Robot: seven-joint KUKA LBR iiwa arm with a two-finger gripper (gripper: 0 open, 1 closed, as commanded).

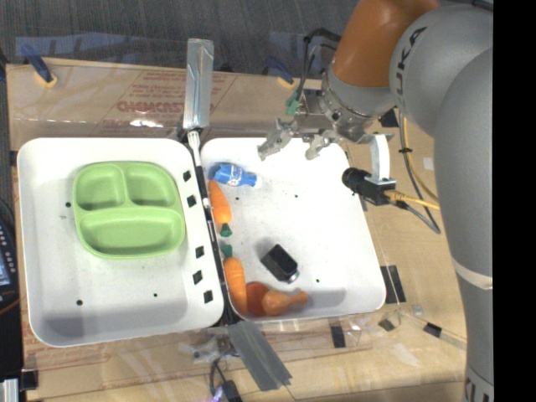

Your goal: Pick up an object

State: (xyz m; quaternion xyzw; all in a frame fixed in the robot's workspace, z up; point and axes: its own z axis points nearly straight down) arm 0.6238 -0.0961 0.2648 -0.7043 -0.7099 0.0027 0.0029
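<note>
My gripper [293, 146] hangs over the far edge of the right bin [335, 216], its two fingers spread apart with nothing between them. Below and left of it a small blue object [231, 175] lies near the bin's far left corner. An orange carrot [219, 205] lies along the left wall. A black block [280, 262] rests near the middle front. Another carrot [235, 281] and an orange-red piece [275, 299] sit at the front left corner.
The left bin [50, 249] holds a green divided plate [129, 207]. A metal divider [198, 82] rises between the bins at the back. The grey arm and cables [402, 199] occupy the right side.
</note>
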